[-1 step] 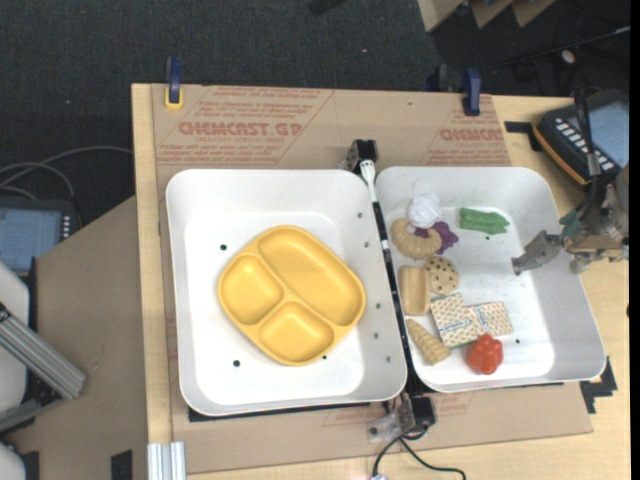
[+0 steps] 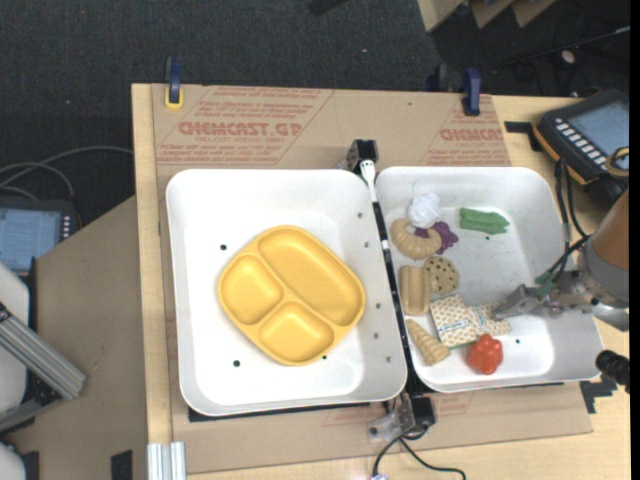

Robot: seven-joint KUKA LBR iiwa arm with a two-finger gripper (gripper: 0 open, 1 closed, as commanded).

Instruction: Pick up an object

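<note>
The camera view is showing two white bins sitting side by side on the bench. The left bin (image 2: 200, 298) is holding a yellow divided plate (image 2: 291, 293) with three compartments, lying near its middle. The right bin (image 2: 535, 193) is holding a scatter of small toy foods: a white crumpled piece (image 2: 425, 207) at the top, a purple bit (image 2: 443, 234) just below it, a green piece (image 2: 484, 220) off to the right, a tan ring-shaped pastry (image 2: 411, 239), a speckled cookie (image 2: 439, 273), a pale bread slice (image 2: 414, 290), a checked cracker (image 2: 455, 319), a ridged cone (image 2: 427, 342) and a red strawberry-like piece (image 2: 485, 354) near the front wall.

The arm is reaching in from the right, and the gripper (image 2: 507, 308) is hanging low over the right bin, its tips pointing left and sitting just beside the right edge of the cracker. The fingers look slightly parted, though the view is too small and blurred to be sure, so I cannot tell their state. Nothing is showing between them.
</note>
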